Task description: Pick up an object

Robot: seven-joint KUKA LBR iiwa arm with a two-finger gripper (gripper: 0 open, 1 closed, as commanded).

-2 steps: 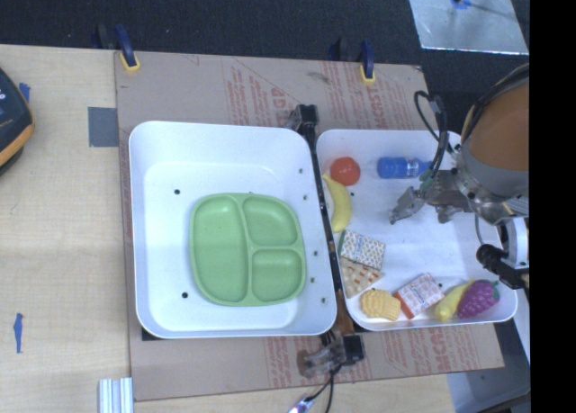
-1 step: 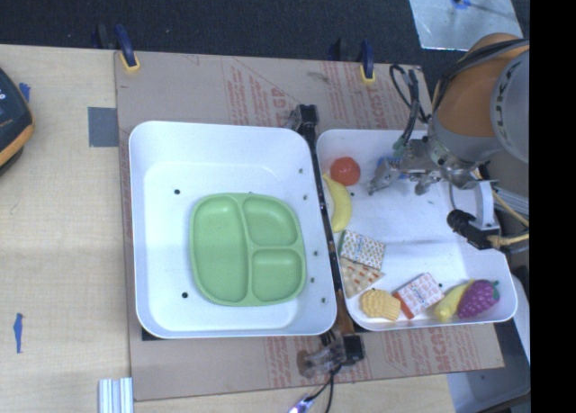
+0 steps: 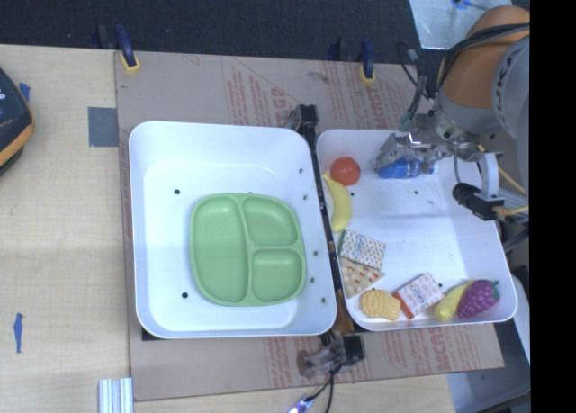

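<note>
Brown cardboard point(image 3: 225, 78) covers the bench beneath two shallow white bins as your claw point(image 3: 407, 157) works the far end of the right bin point(image 3: 450, 222). Its fingers sit clamped on a small blue object point(image 3: 396, 168), low over the bin floor. Just left of the claw, you see a round red tomato point(image 3: 345, 170) and, below it, a curved yellow banana point(image 3: 339, 204) along the bin wall. Nearer the camera from the claw lie two patterned flat packets point(image 3: 362, 247), a square cracker point(image 3: 356, 276), a bumpy yellow corn piece point(image 3: 380, 304), a red-and-white packet point(image 3: 418, 293), a lemon-yellow piece point(image 3: 447, 304) and knobbly purple grapes point(image 3: 479, 297). Well left of the claw, the left bin point(image 3: 162, 168) holds a smooth green three-compartment plate point(image 3: 246, 247).
</note>
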